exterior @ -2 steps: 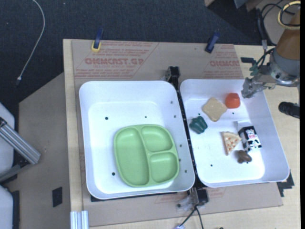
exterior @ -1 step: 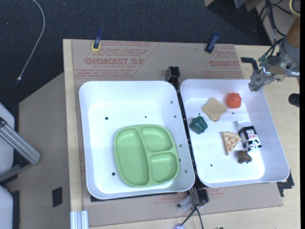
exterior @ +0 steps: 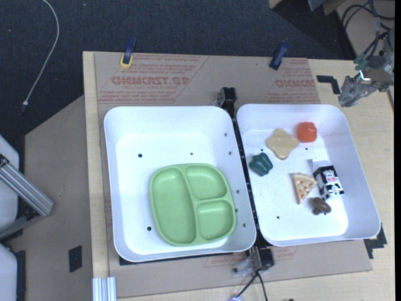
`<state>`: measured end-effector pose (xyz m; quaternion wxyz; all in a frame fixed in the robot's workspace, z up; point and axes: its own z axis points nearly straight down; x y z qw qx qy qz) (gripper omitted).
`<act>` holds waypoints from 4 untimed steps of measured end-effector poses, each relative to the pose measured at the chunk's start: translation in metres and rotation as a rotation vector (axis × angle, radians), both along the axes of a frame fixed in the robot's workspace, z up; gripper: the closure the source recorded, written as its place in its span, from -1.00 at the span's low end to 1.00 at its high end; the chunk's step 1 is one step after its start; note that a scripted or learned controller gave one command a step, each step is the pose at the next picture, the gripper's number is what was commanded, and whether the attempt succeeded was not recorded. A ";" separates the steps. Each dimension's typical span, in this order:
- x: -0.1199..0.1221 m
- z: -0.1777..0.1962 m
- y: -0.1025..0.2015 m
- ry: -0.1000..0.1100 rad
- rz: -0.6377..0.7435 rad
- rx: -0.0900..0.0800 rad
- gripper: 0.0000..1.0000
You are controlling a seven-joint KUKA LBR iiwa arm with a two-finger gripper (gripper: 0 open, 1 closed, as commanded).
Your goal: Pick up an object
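Nearest the camera, the left bin [exterior: 122,187] holds a green divided plate [exterior: 192,203], lying flat toward the bin's front half; beside it the right bin [exterior: 357,187] carries the small objects, all loose on its floor; closest to the front edge sits a small brown piece [exterior: 321,207], and just behind it a pizza-slice toy [exterior: 303,186] with a black-and-white toy [exterior: 328,180] just to its right; further back and toward the divider lies a dark green piece [exterior: 260,163]; behind that a tan cookie-like piece [exterior: 281,143], and beside it, near the back wall, a red-orange ball [exterior: 306,131]; farthest off, past the right bin's back corner, the gripper [exterior: 354,90] hangs over the cardboard, well apart from every object and holding nothing; whether its two prongs are spread or pressed together I cannot tell.
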<state>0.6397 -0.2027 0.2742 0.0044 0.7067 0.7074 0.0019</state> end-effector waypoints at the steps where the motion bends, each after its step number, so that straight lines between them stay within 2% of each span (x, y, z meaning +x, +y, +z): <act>1: -0.014 -0.004 0.051 0.011 0.004 0.006 1.00; 2: -0.009 -0.017 0.109 0.011 0.005 0.007 1.00; 3: -0.013 -0.012 0.165 0.011 0.005 0.007 1.00; 4: -0.023 -0.026 0.211 0.013 0.004 0.005 1.00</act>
